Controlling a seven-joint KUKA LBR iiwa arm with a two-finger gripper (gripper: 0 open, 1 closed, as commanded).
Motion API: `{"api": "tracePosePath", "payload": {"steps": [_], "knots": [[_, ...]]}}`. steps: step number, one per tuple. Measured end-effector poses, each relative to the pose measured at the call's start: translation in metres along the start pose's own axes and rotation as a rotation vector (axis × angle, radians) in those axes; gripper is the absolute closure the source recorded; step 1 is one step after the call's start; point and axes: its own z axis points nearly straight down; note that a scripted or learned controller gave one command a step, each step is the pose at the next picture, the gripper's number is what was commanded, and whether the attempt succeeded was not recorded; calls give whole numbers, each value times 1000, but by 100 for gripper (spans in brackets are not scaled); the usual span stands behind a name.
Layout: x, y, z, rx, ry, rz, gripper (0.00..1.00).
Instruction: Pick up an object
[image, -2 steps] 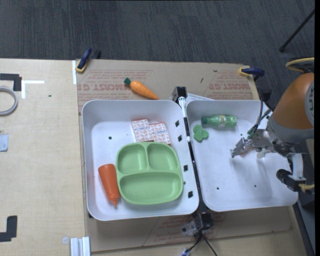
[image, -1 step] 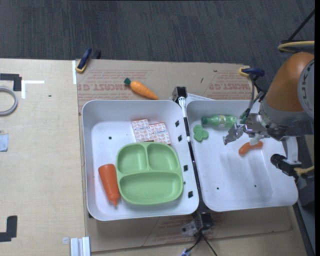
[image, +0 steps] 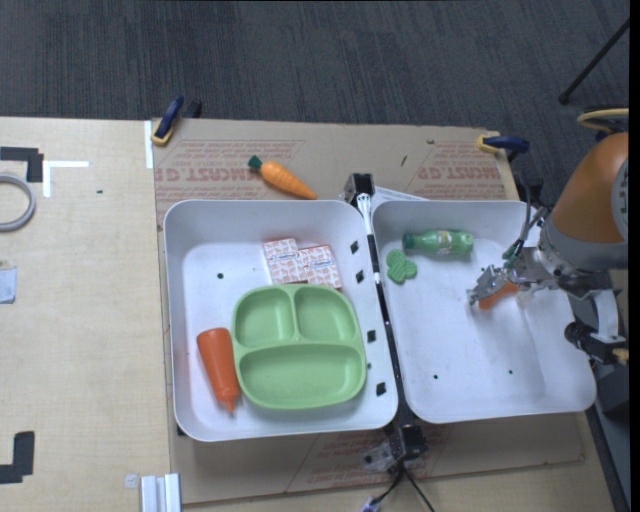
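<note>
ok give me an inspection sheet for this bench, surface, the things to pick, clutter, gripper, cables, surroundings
Surface: cardboard sheet on a wooden bench, bearing the left bin and right bin side by side.
Job's things: left bin holds a green divided plate, an orange carrot beside it and a printed packet; right bin holds a green bottle lying down and a small green piece.
Clutter: a second carrot on the cardboard behind the bins.
Gripper: gripper low in the right bin, something orange at its tip; grasp unclear.
Cables: a cable at the front edge.
Surroundings: clamps on the cardboard corners; dark floor.

Divided plate (image: 300, 350) in left bin (image: 185, 300); bottle (image: 438, 241) in right bin (image: 500, 395).
</note>
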Motion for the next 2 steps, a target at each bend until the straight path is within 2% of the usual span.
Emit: {"api": "tracePosePath", "payload": {"steps": [1, 2], "knots": [[0, 1, -10, -2, -1, 1, 100], [65, -19, -89, -2, 0, 114, 100]]}}
